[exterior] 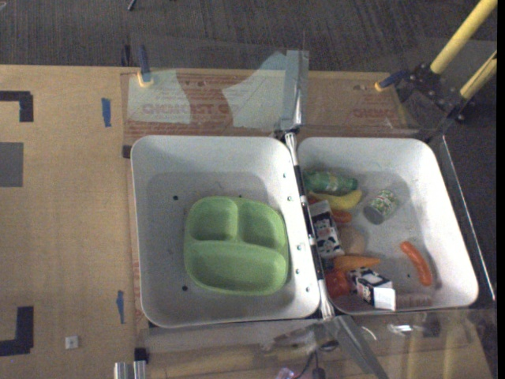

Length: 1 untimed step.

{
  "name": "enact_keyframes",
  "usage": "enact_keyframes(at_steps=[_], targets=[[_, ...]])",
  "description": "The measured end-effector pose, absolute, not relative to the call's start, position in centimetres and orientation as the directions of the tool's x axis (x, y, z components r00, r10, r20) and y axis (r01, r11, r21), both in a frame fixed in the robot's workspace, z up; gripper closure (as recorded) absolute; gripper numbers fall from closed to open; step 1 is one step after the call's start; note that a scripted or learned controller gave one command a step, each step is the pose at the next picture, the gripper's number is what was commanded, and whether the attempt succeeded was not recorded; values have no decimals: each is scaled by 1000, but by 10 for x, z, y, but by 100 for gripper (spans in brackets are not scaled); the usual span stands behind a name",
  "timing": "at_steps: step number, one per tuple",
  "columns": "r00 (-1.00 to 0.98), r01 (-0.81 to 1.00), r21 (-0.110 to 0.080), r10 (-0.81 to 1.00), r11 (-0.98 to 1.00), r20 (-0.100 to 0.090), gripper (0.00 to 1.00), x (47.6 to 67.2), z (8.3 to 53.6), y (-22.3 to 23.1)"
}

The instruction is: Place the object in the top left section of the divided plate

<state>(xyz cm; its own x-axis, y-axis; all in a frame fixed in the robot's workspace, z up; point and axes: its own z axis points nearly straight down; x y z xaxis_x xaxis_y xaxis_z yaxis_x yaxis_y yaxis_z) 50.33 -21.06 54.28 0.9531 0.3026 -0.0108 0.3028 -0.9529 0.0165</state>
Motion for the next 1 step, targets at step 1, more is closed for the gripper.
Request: enact_keyframes(at_steps=[1], targets=[[953, 303, 16, 303, -953, -11, 0, 503, 543, -211]])
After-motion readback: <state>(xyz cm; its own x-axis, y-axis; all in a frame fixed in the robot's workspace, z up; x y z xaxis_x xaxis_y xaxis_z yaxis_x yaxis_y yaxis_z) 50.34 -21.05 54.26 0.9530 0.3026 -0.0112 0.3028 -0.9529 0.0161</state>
